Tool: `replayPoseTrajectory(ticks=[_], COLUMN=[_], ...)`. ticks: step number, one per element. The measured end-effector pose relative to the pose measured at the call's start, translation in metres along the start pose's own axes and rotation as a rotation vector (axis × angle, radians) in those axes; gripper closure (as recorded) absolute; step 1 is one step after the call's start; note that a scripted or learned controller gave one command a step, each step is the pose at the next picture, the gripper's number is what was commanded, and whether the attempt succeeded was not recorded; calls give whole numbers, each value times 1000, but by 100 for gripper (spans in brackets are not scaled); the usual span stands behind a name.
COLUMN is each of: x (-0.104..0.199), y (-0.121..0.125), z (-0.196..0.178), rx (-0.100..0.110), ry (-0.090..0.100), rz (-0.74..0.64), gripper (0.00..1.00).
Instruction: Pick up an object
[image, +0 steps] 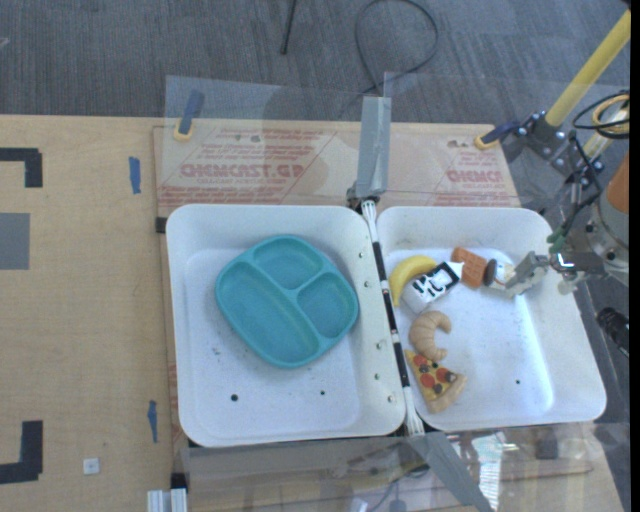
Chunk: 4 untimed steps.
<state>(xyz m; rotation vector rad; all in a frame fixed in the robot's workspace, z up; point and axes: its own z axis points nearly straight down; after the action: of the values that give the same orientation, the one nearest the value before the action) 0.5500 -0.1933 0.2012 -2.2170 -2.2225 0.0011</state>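
The right bin (560, 385) holds a yellow banana (408, 273), a black-and-white block (436, 281), an orange-brown toy food piece (472, 265), a croissant (431, 332) and a pizza slice (437, 379). My gripper (512, 277) reaches in low from the right, over the bin's upper right part. Its tip lies just right of the orange-brown piece, close to touching it. I see nothing held in it.
A teal divided plate (287, 299) lies in the left bin (200, 400). A ridge with a grey post (375, 150) at its far end separates the bins. Cables and a yellow rod (590, 70) crowd the upper right.
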Motion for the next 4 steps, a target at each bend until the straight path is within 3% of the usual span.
replayPoseTrajectory(ticks=[1, 2, 3, 4], x=[1, -24, 33, 26], y=[63, 92, 118, 43], z=[78, 114, 113, 112], rx=[-43, -10, -4, -8], ry=[-20, 2, -8, -3], rz=[-191, -279, -338, -511], gripper=[0, 0, 0, 0])
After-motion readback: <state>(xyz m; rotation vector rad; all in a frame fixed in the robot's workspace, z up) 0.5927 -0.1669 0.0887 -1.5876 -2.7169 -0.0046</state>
